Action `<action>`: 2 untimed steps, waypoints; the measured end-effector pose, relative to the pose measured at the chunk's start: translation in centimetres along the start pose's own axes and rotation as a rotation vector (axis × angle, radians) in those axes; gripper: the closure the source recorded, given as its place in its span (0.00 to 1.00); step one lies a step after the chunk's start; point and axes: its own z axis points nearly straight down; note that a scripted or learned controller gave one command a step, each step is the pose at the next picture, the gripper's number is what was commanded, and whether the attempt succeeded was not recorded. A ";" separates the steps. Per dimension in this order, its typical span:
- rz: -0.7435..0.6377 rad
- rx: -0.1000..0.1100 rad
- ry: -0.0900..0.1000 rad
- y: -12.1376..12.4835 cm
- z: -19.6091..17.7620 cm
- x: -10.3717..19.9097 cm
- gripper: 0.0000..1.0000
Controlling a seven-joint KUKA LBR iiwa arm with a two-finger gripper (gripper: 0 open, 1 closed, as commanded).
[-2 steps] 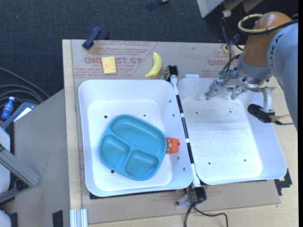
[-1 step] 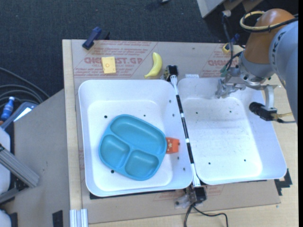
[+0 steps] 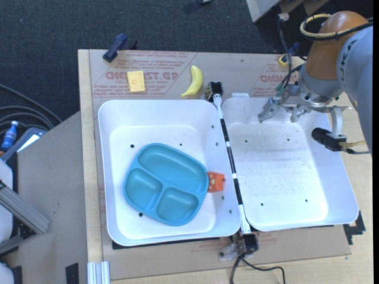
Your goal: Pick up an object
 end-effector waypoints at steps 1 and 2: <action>-0.001 -0.003 -0.001 0.1 -1.1 0.0 1.00; -0.001 -0.002 -0.001 0.1 -1.0 0.0 0.00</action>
